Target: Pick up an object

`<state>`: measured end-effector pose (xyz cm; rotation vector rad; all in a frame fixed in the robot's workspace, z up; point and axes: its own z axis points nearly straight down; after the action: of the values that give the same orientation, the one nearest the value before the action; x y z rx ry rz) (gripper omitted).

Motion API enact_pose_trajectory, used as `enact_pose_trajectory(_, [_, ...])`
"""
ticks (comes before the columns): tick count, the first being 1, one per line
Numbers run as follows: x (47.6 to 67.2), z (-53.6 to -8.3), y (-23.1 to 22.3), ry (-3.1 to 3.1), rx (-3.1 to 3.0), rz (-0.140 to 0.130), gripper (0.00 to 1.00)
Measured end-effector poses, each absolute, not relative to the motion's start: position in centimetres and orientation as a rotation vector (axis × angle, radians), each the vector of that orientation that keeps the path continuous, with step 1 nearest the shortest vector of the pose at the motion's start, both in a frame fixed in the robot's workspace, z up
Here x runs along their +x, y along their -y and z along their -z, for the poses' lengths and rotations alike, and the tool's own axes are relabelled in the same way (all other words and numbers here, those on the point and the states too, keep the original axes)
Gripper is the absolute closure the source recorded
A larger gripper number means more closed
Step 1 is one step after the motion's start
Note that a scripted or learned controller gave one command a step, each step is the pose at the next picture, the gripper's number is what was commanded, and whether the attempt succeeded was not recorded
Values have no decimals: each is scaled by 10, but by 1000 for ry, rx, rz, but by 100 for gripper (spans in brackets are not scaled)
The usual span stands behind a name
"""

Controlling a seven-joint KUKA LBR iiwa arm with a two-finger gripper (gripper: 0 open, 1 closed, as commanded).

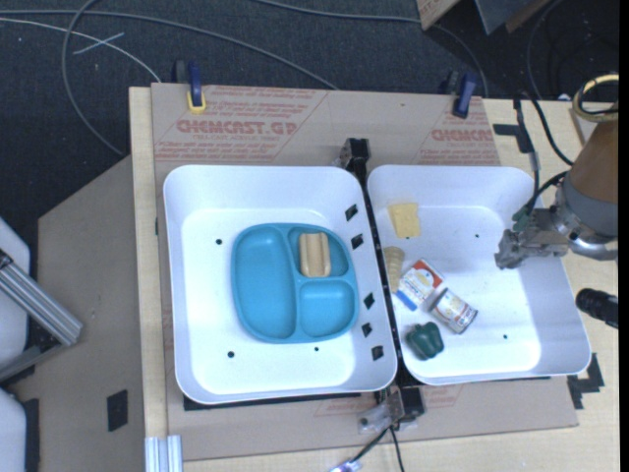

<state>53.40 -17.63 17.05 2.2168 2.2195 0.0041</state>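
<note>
Nothing lifted yet: task judged barely begun, the whole grasp still ahead. Hand [518,242] low over the right bin [550,347], near its right wall, well apart from every candidate object. Impossible to tell how far apart its tips stand; nothing visibly held or touched. Candidates clustered by the right bin's left side: yellow block [404,219], small carton [418,285], tin can [454,310], green pepper [426,339]. In the left bin [197,362], a blue divided plate [293,282] bearing a tan bread-like piece [314,254].
</note>
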Motion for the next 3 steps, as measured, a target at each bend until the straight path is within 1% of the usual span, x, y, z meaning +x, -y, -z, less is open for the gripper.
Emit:
enact_pose_trajectory(2, [539, -288, 171, -2219, 2215, -6, 100])
enact_pose_trajectory(3, [555, -288, 116, -2228, 2214, -3, 100])
